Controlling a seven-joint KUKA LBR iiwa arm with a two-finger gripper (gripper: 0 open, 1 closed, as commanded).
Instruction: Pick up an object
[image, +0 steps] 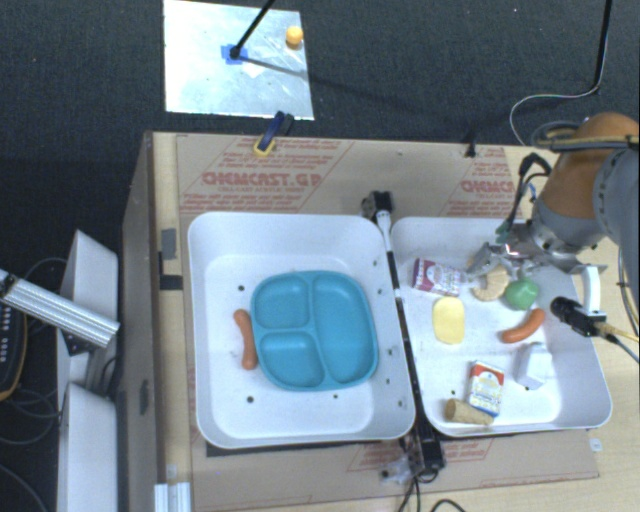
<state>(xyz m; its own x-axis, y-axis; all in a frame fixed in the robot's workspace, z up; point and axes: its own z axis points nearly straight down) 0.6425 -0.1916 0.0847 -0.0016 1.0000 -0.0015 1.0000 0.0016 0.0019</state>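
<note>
Nearest the lens, at the front edge of the right bin (590, 400): a tan cork-like cylinder (462, 409) lying on its side, touching a small red-and-white carton (487, 388). Just right of these, a pale wrapped item (530, 363). Mid-bin: a yellow block (449, 321); right of it, an orange sausage-shaped piece (523, 327) set at a slant. Rear of the bin: a red-and-white packet (437, 277), a tan round piece (489, 289) and a green ball (521, 294) (the last two just beside each other).

Pincer (492, 258): low over the rear of the right bin, right above the tan piece and green ball; whether its tips are wide or narrow I cannot tell, and nothing is seen between them.

Left bin (215, 300): a blue divided tray (314, 329), with a second orange sausage piece (244, 338) lying just beside its left edge.

Both bins rest side by side on the counter (330, 170).
</note>
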